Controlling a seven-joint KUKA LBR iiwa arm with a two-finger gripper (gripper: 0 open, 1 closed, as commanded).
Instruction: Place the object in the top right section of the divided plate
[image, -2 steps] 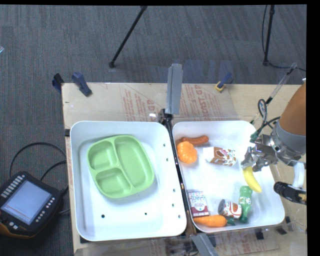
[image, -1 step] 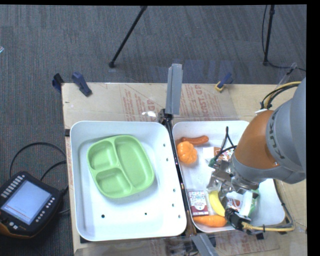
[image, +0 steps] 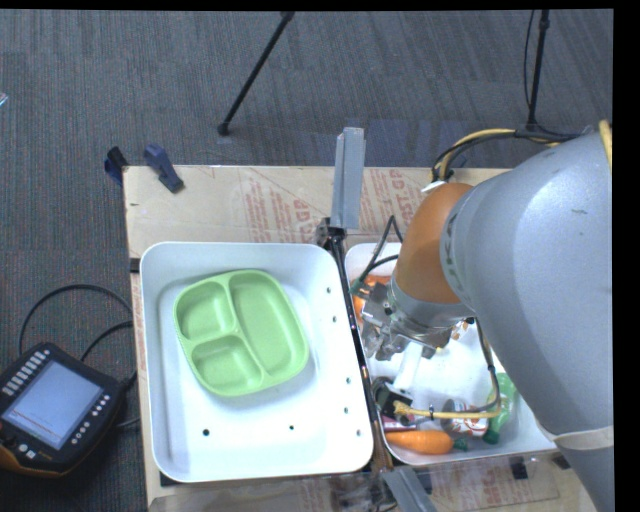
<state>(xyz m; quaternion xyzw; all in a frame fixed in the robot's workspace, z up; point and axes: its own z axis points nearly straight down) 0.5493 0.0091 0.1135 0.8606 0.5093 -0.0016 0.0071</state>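
grey arm with the orange band (image: 540, 280) looms closest, sweeping in from the view's right and bending down over the bins. below its wrist the tool (image: 395, 345) hangs low inside the shallow white bin on the view's right (image: 445, 378), near that bin's inner wall. the wrist hides its business end, so i cannot tell whether it is open or closed, or whether it grips anything.

around it in that bin lie small things: an orange carrot-shaped toy (image: 420, 441) along the near edge and a small green piece (image: 503, 398) by the arm's flank. which of them is the object to be moved i cannot tell, but my reading is that it is among this clutter.

beside it, the shallow white bin on the view's left (image: 250, 440) holds the light green plastic divided plate (image: 240, 332), lying flat and a little turned. its long compartment on the top right (image: 268, 325) is bare, as are the other two.

so the task looks to be at its start: a pick is being tried or prepared, and the lift, the carry across the wall between the bins and the release over the plate are all left.

further off, the plywood worktop (image: 230, 205) carries both bins, and a black handheld control pendant (image: 50, 405) rests on the grey carpeted floor (image: 100, 80).
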